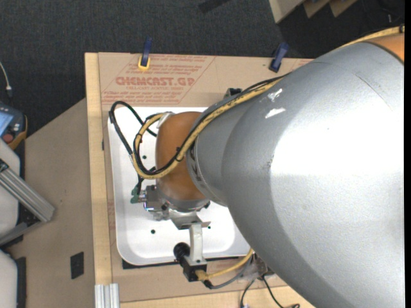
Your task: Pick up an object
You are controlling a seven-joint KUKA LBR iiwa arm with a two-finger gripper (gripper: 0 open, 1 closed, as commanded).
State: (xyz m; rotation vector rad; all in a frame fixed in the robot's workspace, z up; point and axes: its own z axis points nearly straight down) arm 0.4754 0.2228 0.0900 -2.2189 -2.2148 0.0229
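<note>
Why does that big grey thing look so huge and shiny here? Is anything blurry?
In the camera view, the smooth grey metal arm looms close to the lens, edges slightly soft; small white glare spots sit on its upper left; the shallow white plastic bin looks bright, almost washed out; the red lettering on the brown board reads sharp.

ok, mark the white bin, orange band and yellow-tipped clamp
white bin (131,236), camera view, bare floor by near-left corner
orange band (172,153), camera view, its left face
yellow-tipped clamp (145,55), camera view, its handle
</note>
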